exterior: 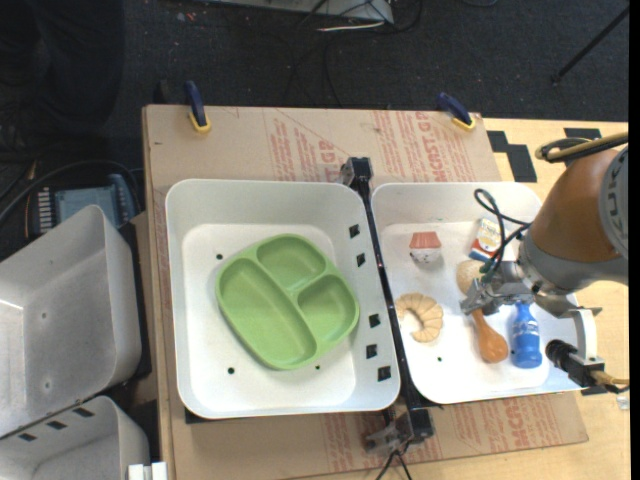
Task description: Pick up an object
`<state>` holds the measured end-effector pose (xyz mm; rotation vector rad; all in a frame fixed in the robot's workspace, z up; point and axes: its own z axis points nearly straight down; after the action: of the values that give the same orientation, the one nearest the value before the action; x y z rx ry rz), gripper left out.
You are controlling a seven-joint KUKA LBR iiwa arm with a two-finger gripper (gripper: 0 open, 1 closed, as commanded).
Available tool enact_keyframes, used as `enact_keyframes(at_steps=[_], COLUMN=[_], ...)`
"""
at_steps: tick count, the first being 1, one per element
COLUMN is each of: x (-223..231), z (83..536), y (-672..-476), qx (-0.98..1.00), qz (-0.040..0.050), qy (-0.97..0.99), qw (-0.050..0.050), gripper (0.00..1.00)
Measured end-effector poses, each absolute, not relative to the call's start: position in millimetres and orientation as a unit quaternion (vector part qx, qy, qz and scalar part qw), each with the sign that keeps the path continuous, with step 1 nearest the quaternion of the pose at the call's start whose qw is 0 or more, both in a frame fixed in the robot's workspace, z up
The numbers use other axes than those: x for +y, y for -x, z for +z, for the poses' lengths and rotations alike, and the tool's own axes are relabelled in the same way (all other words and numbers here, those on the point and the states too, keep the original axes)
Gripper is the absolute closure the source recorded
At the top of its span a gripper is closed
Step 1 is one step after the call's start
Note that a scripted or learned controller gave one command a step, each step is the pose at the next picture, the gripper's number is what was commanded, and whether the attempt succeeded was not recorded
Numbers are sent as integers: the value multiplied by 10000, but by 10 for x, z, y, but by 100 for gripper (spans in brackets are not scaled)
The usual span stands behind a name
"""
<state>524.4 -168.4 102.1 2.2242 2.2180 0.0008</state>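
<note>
Hand (487, 296) hung low in right bin (440, 200), over wooden piece (489, 338) beside blue bottle (525, 334); its opening couldn't be told. Reaching step; next needs a clean close.

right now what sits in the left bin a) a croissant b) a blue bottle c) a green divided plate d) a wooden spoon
c, the green divided plate lies in the left bin, while the blue bottle, the croissant and the other small items lie in the right bin.
</note>
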Motion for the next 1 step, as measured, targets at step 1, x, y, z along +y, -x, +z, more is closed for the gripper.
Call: enact_keyframes(at_steps=[1], x=[-1726], z=[1647], y=[-5276], qx=[7078], qz=[12], qy=[-7064], qw=[27], gripper=[100])
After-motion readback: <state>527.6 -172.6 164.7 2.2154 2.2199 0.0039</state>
